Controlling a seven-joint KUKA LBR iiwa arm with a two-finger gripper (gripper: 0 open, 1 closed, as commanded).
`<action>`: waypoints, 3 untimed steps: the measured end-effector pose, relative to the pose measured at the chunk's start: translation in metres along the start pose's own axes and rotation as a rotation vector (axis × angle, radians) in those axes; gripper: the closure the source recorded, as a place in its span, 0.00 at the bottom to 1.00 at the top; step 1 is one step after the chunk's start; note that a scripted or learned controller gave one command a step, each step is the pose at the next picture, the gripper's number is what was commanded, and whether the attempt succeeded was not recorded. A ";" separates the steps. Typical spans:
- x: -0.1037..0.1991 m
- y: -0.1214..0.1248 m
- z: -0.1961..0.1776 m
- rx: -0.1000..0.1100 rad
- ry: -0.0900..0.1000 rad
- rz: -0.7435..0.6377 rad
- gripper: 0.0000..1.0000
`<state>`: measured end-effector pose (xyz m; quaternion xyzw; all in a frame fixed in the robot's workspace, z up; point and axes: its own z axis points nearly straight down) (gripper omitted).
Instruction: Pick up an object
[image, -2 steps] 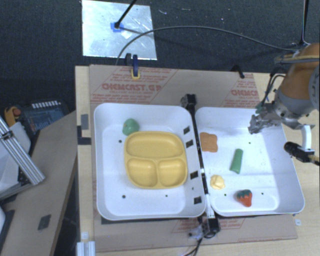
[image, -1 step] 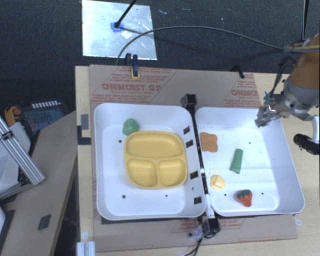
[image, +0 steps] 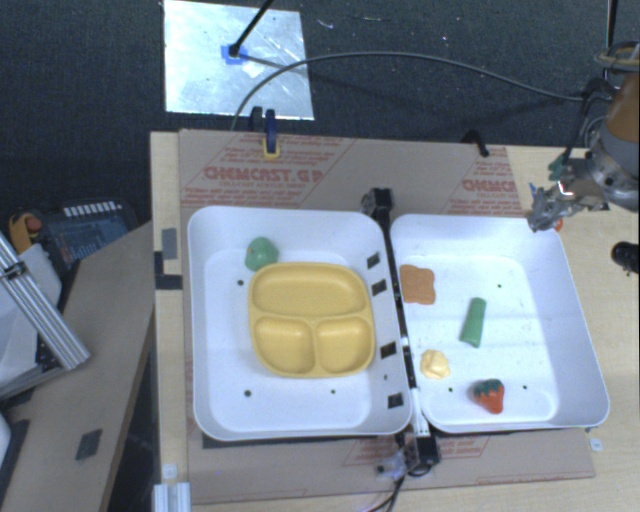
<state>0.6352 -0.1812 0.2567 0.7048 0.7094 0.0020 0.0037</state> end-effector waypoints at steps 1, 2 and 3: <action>0.044 -0.025 0.000 0.008 0.003 -0.002 1.00; 0.090 -0.032 0.004 0.007 0.003 -0.002 1.00; 0.143 -0.059 0.014 0.009 0.004 -0.003 1.00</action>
